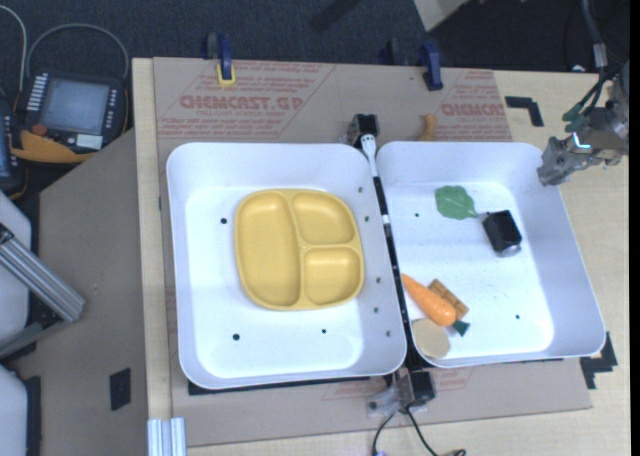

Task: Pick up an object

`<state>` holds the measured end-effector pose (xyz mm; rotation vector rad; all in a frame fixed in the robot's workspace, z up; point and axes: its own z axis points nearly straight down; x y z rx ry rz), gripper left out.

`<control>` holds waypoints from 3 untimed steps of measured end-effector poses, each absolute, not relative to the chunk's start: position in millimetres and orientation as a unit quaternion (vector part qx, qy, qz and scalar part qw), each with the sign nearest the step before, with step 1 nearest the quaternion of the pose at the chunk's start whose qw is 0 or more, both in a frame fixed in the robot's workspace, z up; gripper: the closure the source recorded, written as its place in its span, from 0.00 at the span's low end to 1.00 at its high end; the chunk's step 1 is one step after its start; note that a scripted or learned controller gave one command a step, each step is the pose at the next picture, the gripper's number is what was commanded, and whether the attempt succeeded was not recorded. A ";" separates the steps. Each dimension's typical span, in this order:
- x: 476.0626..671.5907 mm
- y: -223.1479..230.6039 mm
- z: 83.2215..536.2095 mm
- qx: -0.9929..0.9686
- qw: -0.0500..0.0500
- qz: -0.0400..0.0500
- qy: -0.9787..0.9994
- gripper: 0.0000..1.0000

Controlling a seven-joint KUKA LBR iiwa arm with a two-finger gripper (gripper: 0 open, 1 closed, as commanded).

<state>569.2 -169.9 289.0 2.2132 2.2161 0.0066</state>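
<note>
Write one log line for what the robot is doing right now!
phase: approach | gripper: over right bin far-right rim, nothing held | right bin: green leaf, black block, carrot | left bin: yellow tray

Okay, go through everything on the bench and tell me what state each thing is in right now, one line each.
Yellow divided plate: flat in the left bin, compartments bare.
Green leaf: lying flat in the right bin.
Black block: resting beside the leaf.
Carrot: lying on its side near the front.
Beige disc: flat at the front edge.
Gripper: above the right bin's far corner, holding nothing visible.
</note>
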 end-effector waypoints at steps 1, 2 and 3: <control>569.8 -169.9 289.3 0.707 0.002 0.000 0.708 1.00; 556.9 -123.9 288.1 0.706 -0.001 0.000 0.709 1.00; 547.0 -75.9 286.2 0.705 -0.001 0.000 0.709 1.00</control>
